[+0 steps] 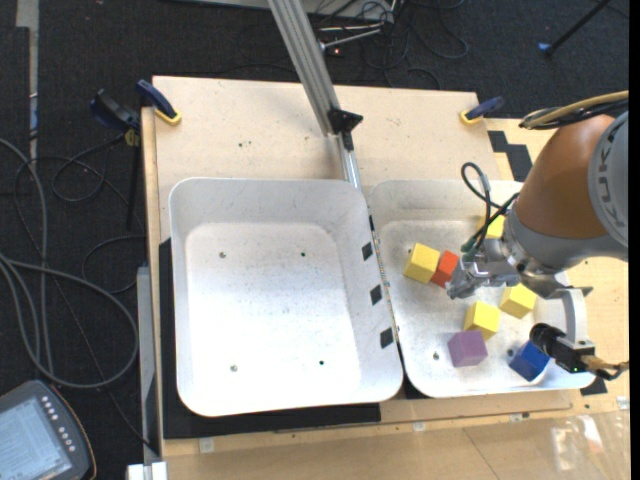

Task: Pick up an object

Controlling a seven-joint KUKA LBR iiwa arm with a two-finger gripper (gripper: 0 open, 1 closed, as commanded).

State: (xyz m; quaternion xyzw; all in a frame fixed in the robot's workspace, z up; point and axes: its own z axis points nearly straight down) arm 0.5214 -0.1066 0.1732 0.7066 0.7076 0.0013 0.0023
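Observation:
The right bin (415, 203) holds several small blocks: a yellow cube (422, 262) with an orange-red block (445, 266) touching its right side, a yellow cube (482, 317), another yellow block (518, 300), a purple cube (466, 349) and a blue block (528, 361). My gripper (464, 280) hangs low over this bin, just right of the orange-red block and above the middle yellow cube. The arm's orange band (565, 183) covers the bin's right side. No block shows between the fingers.
The left bin (200, 203) lies beside the right one, their rims meeting in the middle. A slanted metal pole (305, 48) crosses the bench from the top. Blue-and-yellow clamps (158, 103) grip the board's back corners. Cables lie on the dark floor to the left.

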